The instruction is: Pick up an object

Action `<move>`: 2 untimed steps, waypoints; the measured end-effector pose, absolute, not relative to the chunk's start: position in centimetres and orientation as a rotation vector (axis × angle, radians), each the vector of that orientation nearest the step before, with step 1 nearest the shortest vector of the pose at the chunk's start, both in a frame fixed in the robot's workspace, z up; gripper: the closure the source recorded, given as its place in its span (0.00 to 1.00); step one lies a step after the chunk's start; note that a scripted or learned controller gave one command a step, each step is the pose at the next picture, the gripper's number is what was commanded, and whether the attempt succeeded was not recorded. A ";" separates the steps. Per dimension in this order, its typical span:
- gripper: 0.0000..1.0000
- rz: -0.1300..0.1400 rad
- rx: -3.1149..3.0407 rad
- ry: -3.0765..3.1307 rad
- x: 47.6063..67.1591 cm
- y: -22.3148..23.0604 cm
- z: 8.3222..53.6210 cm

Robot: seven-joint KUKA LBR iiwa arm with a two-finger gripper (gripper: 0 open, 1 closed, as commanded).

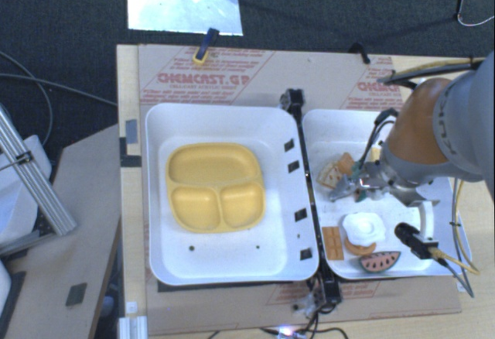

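Toast-looking tan piece (332,173) is my nearest candidate. It lies in the right bin (332,122), close to the wall shared with the left bin (232,122), and my gripper (349,189) is low over the bin floor just beside it, maybe touching. From this slant I honestly can't tell how far the gripper is open or whether it has a grip on anything, so I'd call the pick not yet done.

To do this step well, I'd get centred over the piece instead of sitting off to its side, line up across its narrower width, go down and close, then lift straight up. That wall is the risk, since there's little room on that side.

The neighbours look safe enough: a white-topped round thing (362,227) sits nearer the camera, with an orange wafer (332,243) and a watermelon slice (380,261) beyond it. The yellow tray (216,186) in the left bin is well apart.
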State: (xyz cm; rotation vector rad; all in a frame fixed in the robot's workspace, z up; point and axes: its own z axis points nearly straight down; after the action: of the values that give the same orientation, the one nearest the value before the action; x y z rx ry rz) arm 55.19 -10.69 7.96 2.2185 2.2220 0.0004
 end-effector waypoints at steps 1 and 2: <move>1.00 0.003 2.217 2.222 55.1 -10.5 9.5; 0.00 0.003 2.217 2.223 55.1 -10.5 9.5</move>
State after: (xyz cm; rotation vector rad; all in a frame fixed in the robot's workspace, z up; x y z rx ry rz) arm 55.07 -10.54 9.46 2.2171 2.2227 0.0026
